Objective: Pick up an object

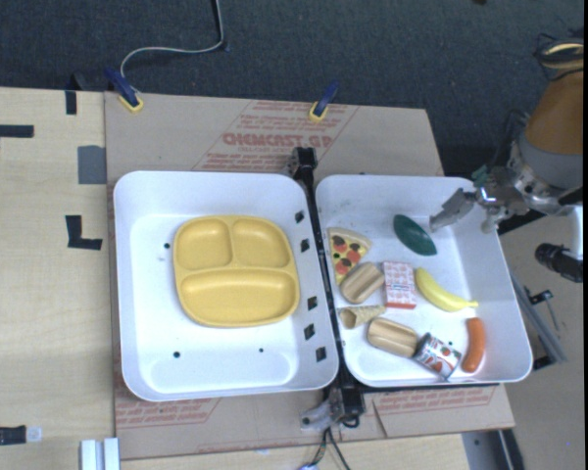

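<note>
The right bin [490,262] holds several toy foods. A dark green oval piece [414,235] lies near its back, with a pizza slice [347,252] to its left. Below them lie a hot dog bun [362,282], a red-and-white box [399,285] and a banana [444,292]. At the front lie another bun [391,335], a small can [436,353] and a red sausage [473,346]. My gripper [467,217] hangs over the bin's back right corner, just right of the green piece, open with nothing between its fingers.
The left bin [142,262] holds a yellow divided plate [237,269]. A black clip ridge [312,253] joins the two bins. Cardboard [265,135] lies under both, and a cable [176,52] runs across the dark floor behind.
</note>
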`<state>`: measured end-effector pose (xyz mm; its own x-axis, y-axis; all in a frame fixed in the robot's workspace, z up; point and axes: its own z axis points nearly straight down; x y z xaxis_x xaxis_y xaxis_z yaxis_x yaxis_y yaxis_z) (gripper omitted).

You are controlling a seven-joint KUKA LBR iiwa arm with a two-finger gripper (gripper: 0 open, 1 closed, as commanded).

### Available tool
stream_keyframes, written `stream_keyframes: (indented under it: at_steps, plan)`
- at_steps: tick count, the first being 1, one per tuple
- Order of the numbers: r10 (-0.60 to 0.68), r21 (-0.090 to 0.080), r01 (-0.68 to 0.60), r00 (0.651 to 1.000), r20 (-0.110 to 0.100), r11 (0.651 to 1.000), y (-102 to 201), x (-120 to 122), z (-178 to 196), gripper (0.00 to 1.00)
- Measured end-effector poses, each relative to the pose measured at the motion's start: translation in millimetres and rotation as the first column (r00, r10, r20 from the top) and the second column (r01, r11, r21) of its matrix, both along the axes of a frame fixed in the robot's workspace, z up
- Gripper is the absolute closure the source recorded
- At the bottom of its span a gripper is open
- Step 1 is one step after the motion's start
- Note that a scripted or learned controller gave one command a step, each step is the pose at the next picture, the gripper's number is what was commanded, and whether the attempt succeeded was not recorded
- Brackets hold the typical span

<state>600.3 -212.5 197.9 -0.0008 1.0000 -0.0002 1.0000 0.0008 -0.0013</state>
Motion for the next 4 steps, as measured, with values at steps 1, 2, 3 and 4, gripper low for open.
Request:
stream_keyframes:
  at_steps: [1,2,3,4]
  plan:
    - [0.000,0.002,0.000,1.000,-0.001,1.000,-10,-17,-105,0.00]
    - [0.002,0.001,-0.002,1.000,0.004,1.000,-10,58,-111,0.00]
    - [0.004,0.002,-0.004,1.000,-0.006,1.000,-9,56,-102,1.00]
    - [0.002,0.000,-0.002,1.000,0.004,1.000,58,33,3,1.00]
